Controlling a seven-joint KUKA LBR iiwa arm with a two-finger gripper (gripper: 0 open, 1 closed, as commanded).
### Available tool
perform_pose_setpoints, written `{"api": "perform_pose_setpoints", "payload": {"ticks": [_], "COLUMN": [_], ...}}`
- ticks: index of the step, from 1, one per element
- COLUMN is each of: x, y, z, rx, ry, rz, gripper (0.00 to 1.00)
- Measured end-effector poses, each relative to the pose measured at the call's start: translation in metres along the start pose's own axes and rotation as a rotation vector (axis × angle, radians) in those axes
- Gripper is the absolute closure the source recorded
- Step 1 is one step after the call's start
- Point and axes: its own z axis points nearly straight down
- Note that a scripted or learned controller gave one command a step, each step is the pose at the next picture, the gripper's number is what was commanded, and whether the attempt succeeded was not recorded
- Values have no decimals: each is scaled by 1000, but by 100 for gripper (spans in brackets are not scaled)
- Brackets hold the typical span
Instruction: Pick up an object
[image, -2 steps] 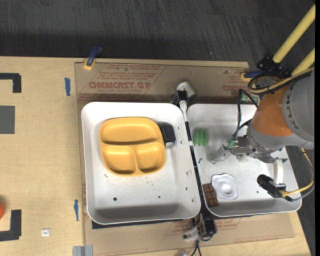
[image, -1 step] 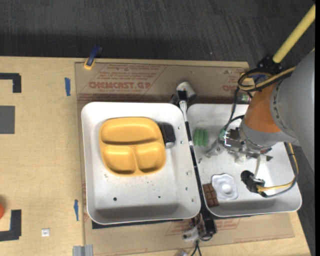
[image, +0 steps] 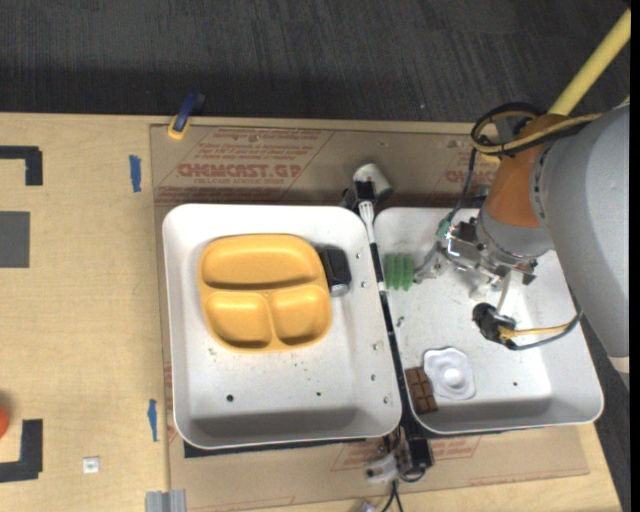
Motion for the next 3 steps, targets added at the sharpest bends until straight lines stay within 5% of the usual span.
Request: {"api": "perform_pose_setpoints", "payload": {"ticks": [1,2,3], "x": [-84,-31,-22], "y": [-36,-95,-75], "z": [-36,0,0], "rx": [2,2,-2], "ry": [1,2,0], "rz": [-276,84,-118], "gripper": [0,0,0]}}
